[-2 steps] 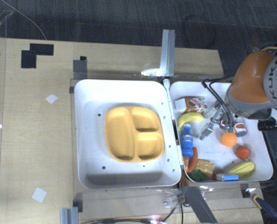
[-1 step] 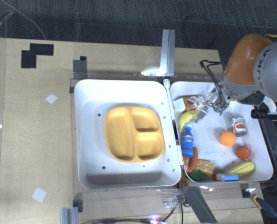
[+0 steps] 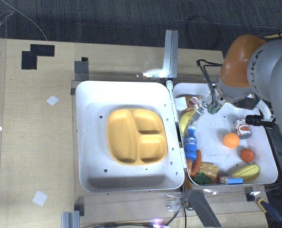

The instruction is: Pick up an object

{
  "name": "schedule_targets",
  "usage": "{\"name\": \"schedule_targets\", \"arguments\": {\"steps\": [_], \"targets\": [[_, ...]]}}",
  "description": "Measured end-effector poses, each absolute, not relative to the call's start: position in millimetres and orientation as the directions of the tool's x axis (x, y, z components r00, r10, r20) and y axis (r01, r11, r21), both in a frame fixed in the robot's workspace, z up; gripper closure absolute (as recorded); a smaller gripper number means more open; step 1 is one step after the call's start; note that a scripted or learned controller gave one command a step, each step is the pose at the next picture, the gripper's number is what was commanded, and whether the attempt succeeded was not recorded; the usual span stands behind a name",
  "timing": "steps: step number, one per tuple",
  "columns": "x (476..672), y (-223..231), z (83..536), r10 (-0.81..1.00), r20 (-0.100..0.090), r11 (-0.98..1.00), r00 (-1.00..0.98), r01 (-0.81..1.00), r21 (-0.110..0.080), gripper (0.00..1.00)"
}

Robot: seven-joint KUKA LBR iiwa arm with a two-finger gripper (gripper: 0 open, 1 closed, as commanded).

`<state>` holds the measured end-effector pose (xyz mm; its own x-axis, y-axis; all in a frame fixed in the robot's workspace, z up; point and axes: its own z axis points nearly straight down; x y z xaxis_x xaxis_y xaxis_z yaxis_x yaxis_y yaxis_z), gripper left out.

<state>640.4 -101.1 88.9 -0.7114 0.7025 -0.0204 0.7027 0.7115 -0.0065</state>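
Observation:
My gripper (image 3: 208, 108) hangs low over the upper left part of the right bin (image 3: 216, 129), on the grey arm with its orange band (image 3: 238, 61). It sits just right of a yellow banana (image 3: 184, 120) and below a small printed packet (image 3: 194, 101). A blue bottle (image 3: 190, 144) lies below it along the bin's left wall. An orange ball (image 3: 231, 140), a red ball (image 3: 247, 155) and a small red-and-white cup (image 3: 242, 128) lie to its right. Nothing is visibly held.
A second yellow fruit (image 3: 246, 171), a blue block (image 3: 234, 180), a tan cracker (image 3: 208, 168), a red-orange stick (image 3: 197, 163) and a green item (image 3: 201, 178) crowd the right bin's front edge. The left bin (image 3: 83, 141) holds a yellow compartment tray (image 3: 135, 135).

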Motion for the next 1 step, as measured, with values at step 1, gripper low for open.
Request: {"name": "schedule_targets", "arguments": {"steps": [1], "targets": [[629.8,-54.7,188.9,0.846,-0.007,0.534,-0.533,0.846,0.010,0.00]]}}
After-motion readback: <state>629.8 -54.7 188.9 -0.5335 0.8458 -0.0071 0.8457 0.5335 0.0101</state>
